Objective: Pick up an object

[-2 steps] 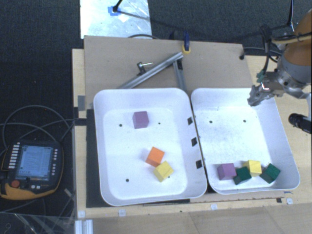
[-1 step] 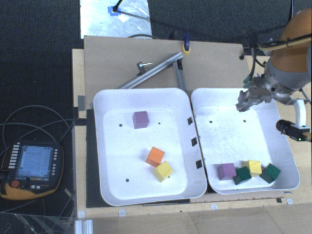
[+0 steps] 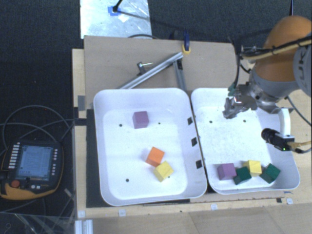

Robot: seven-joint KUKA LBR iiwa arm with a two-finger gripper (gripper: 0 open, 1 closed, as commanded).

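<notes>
**Pincer over the upper right bin, blocks spread through both bins**

While the surface point(image 3: 214, 50) carries two white bins side by side, a teach pendant point(image 3: 31, 167) lies off its left edge on dark carpet. Inside the left bin point(image 3: 105, 101), a purple cube point(image 3: 140, 119) sits toward the upper middle, well apart from every wall. Lower down, an orange cube point(image 3: 155, 155) and a yellow cube point(image 3: 164, 170) touch at a corner — both stand near the bin's middle, with bare white floor all around them and open room along the left wall.

Behind the bins a metal bar point(image 3: 153, 69) lies at a slant on the brown board.

Across the shared rims, the right bin point(image 3: 204, 99) keeps its blocks in a row close to the near wall: a purple block point(image 3: 226, 170), a dark green block point(image 3: 242, 175) touching it, a yellow block point(image 3: 254, 167), then a second green block point(image 3: 270, 172) nearest the right-hand corner. The row is crowded, each piece touching or just beside the next, leaving little room between it and the near rim.

The pincer point(image 3: 232, 108) hangs over the upper part of this bin, well apart from the row — whether its fingers stand wide or narrow I cannot tell, and nothing shows between them. The bin floor under it is bare.
</notes>
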